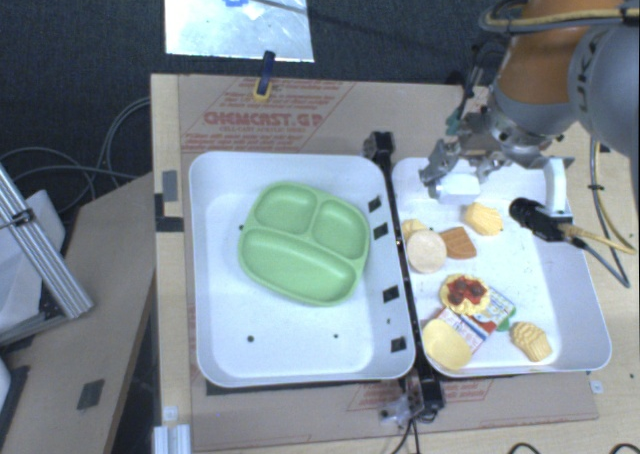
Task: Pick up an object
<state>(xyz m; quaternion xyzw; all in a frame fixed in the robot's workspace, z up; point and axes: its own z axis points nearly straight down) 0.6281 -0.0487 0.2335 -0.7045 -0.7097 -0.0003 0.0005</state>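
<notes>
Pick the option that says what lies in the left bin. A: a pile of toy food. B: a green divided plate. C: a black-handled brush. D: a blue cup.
B: the green divided plate lies alone in the left bin, while the toy food pieces sit in the right bin.

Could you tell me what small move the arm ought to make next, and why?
Probably a short descent, straight down. The gripper hangs over the far end of the right bin, right by a small white object, with nothing visibly held. The other pieces, such as the yellow piece and the round cream piece, lie nearer the camera, so the white object looks like the closest target.
</notes>
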